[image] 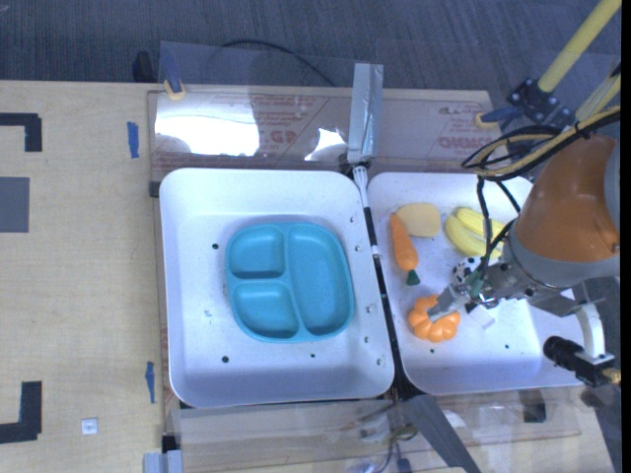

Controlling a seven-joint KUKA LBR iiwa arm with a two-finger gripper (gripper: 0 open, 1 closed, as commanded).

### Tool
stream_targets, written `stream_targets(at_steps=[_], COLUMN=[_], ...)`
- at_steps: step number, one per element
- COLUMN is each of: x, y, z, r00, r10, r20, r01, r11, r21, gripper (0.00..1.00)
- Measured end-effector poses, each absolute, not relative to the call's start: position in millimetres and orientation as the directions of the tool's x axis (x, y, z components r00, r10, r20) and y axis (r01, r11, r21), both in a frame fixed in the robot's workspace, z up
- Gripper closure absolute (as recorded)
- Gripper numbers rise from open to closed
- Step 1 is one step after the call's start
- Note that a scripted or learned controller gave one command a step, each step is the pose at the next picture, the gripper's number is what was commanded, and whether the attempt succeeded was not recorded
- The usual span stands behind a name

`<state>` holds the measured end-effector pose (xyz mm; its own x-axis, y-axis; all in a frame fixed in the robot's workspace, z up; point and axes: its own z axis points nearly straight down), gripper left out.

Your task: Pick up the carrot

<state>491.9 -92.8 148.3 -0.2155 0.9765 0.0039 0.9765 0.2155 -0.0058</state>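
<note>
The carrot (402, 245) lies free near the right bin's (513, 361) left wall, while the gripper (452, 304), whose opening I cannot tell, hovers at a small orange pumpkin (434, 321), so the approach looks unfinished and must shift toward the carrot.

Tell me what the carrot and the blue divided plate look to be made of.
Carrot: probably moulded plastic toy food; smooth, evenly orange, with a small stiff green stub. Blue divided plate: likely plastic too; one uniform turquoise, rounded moulded compartments, soft sheen. Neither can be confirmed by look alone.
</note>
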Motion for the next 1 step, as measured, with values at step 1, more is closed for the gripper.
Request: stream_targets(at_steps=[1], x=[497.7], y=[-101.2], z=[102.9], r00=[-0.394], r10=[0.919], r20=[-0.021], r01=[0.918], r11=[0.394], r21=[0.031], gripper=[0.00])
